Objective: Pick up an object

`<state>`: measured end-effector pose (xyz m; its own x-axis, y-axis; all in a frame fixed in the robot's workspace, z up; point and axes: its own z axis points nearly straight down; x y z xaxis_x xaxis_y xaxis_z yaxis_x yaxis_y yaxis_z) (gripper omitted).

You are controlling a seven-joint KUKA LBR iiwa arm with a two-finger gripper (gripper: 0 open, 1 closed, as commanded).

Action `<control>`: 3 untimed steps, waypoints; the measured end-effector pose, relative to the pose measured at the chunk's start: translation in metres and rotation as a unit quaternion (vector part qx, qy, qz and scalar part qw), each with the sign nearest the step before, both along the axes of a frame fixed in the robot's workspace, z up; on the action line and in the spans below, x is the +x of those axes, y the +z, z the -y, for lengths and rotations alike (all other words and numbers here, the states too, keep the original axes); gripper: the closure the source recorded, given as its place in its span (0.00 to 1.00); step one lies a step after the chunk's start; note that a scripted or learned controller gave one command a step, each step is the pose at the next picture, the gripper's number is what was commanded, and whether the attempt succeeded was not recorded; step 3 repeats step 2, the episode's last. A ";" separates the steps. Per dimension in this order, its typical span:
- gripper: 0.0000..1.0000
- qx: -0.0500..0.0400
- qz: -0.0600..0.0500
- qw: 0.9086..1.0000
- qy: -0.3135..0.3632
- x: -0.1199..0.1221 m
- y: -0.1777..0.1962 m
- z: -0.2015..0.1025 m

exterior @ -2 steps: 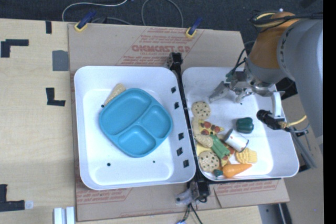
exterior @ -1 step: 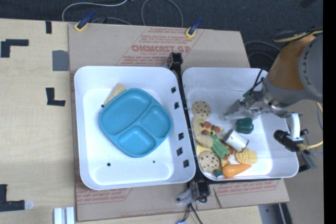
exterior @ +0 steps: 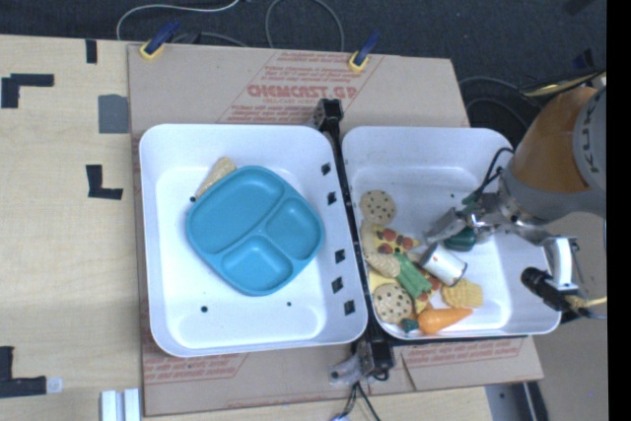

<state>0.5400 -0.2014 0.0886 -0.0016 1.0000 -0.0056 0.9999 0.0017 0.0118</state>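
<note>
Lying in the lower middle of the right bin (exterior: 493,153), toward the lower right of the frame, a heap of toy food holds a white cylinder (exterior: 444,264), an orange carrot (exterior: 444,318), a green piece (exterior: 414,279), a slice of pizza (exterior: 386,246) and several round cookies (exterior: 377,205). Just above and right of the white cylinder hangs the gripper (exterior: 455,230), with something teal green at its tip; how wide it stands, and whether it grips that piece, I cannot tell. The grey arm (exterior: 557,163) with its orange band enters from the right edge. In the left bin (exterior: 158,242) a blue divided tray (exterior: 256,229) lies tilted, partly covering a tan item (exterior: 215,175) at its upper left corner. Both bins rest on a cardboard sheet (exterior: 286,89).
</note>
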 end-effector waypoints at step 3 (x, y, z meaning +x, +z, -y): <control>1.00 0.001 -0.002 1.000 0.002 0.042 -0.001 -0.064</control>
